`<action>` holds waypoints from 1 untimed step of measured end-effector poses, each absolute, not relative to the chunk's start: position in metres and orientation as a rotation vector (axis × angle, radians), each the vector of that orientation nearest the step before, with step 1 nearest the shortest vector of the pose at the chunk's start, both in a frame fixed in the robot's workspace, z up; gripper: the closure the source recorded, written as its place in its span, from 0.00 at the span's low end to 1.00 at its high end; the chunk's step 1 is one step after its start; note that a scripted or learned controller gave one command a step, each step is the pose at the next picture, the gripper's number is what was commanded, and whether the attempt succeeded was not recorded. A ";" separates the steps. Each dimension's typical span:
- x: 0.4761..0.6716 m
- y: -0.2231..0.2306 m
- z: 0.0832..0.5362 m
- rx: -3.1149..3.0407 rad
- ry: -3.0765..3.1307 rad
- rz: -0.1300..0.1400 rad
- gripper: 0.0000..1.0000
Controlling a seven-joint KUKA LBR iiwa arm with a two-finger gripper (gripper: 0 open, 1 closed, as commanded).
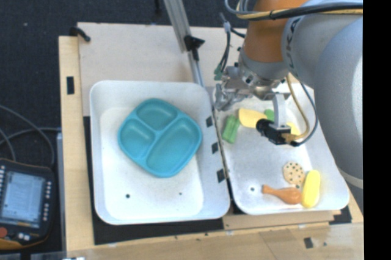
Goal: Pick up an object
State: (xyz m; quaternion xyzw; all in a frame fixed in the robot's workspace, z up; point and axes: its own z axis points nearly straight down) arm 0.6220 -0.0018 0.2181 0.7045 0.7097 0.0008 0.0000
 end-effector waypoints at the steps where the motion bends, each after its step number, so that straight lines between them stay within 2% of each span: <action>1: 0.641 0.050 0.237 2.212 2.229 0.006 1.00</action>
